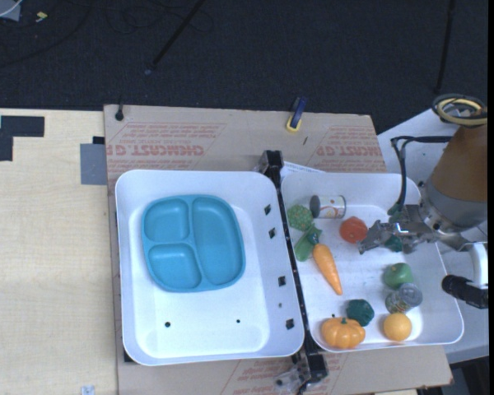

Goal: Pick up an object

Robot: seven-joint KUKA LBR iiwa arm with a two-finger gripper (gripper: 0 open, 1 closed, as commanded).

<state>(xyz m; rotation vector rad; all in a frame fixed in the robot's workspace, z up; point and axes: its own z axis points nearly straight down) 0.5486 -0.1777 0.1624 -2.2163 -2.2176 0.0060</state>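
Camera view: gripper (377, 239) sits low in the right bin (453, 329), fingers spread w/ nothing between them, tips just beside the red tomato (353, 230). Close by are a small can (331, 206), carrot (328, 268) & green pepper (397, 274); orange pumpkin (342, 332) and yellow ball (397, 327) lie at the near wall. Left bin (140, 336) has a blue divided plate (193, 243).
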